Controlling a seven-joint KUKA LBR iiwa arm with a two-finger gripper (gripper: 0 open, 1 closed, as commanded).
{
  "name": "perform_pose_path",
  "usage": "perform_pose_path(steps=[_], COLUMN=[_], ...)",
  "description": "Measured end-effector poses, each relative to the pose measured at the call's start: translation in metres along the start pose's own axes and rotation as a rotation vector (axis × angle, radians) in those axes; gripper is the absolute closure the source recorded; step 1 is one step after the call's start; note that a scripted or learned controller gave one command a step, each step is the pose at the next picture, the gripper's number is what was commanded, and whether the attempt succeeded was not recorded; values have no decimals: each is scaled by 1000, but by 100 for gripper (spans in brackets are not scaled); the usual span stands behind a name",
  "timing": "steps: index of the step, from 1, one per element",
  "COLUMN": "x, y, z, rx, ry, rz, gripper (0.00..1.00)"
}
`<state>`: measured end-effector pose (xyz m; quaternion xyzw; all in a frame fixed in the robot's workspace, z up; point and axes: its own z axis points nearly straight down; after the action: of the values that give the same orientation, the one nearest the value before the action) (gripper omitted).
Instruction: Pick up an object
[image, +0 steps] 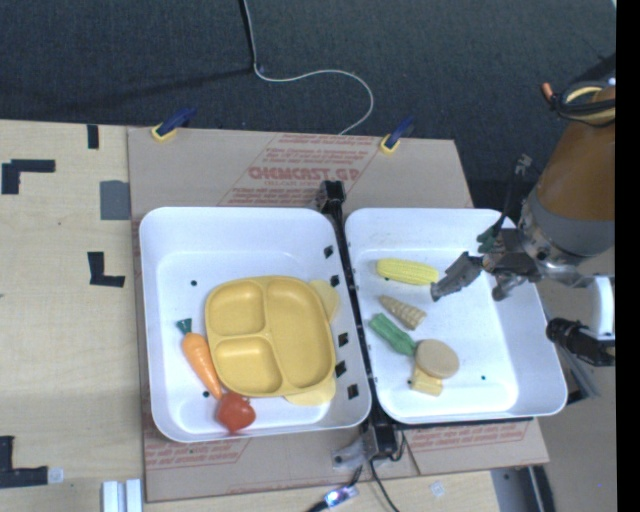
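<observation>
You have two white bins side by side on the tabletop (60, 330), meeting at a shared middle wall with black clips. The right bin (520, 395) gives you the most open floor: its whole right half and far strip are bare. Its near-left part is crowded with a corn cob (407, 270), a ridged tan cone (402, 311), a green vegetable (392, 334) and a round tan piece (437, 357) resting against a small yellow block (426, 384).

The left bin (160, 240) is largely taken up by a yellow sectioned tray (270, 333). A carrot (200, 362) lies along the tray's left edge and a red tomato-like piece (235, 412) sits at its near-left corner, both squeezed toward the bin wall.

The pincer (478, 277) hangs over the middle of the right bin, spread open with nothing between its fingers. One dark finger (454, 276) slants toward the corn cob, whose right end lies just beside its tip; you cannot tell whether they touch. The cone lies near, below and left of that finger.

The arm's grey and orange body (578, 190) is cut off at the right, and it covers part of the right bin's far-right corner.
</observation>
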<state>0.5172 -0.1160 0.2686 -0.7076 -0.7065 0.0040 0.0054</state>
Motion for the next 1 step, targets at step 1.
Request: perform_pose_path(steps=[1], x=[0], y=[2], z=[-6], rx=[-11], ry=[-2], rz=[-3], gripper=[0])
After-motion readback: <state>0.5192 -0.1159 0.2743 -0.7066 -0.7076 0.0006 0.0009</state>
